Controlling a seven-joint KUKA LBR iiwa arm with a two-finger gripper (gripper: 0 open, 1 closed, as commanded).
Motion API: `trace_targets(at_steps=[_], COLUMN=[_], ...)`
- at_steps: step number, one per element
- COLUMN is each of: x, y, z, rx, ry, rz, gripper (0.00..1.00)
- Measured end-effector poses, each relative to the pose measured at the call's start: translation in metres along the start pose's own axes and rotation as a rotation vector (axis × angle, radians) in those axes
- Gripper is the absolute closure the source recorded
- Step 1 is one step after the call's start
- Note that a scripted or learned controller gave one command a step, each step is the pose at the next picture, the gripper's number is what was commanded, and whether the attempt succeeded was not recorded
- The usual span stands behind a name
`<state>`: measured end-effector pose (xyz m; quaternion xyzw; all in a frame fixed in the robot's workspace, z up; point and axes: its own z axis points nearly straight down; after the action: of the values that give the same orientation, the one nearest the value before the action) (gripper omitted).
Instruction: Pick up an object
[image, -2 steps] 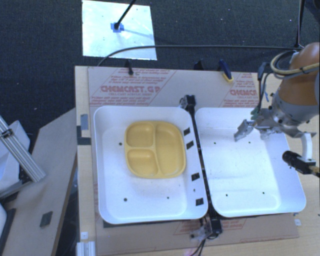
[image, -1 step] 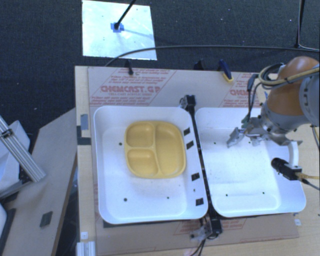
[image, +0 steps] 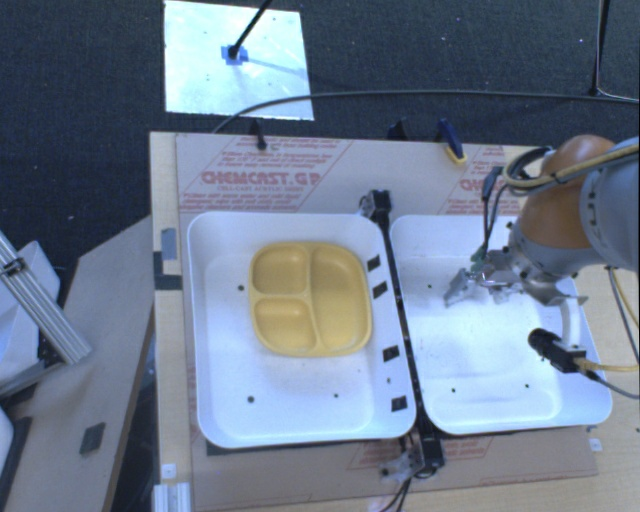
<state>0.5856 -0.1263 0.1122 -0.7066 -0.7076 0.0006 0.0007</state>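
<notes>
A yellow plate with three compartments lies flat in the middle of the left white bin. My gripper hangs over the right white bin, in its upper middle part, pointing left toward the divider. It is well apart from the plate, on the far side of the divider. I see nothing in the gripper.
A black strip with clips runs between the two bins. The grey arm with its orange band covers the right bin's upper right corner. A black cable plug hangs over that bin's right side. Metal rails stand off the bench at left.
</notes>
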Motion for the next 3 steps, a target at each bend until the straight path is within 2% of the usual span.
trace_targets(at_steps=[1, 2, 3], x=[0.000, 0.000, 0.002], y=[0.000, 0.002, -0.001], z=[0.029, 0.017, -0.027], rx=[0.000, -0.005, -0.006], ry=[0.000, -0.001, -0.001], rz=[0.000, -0.001, -0.002], gripper=[0.00, 1.00, 1.00])
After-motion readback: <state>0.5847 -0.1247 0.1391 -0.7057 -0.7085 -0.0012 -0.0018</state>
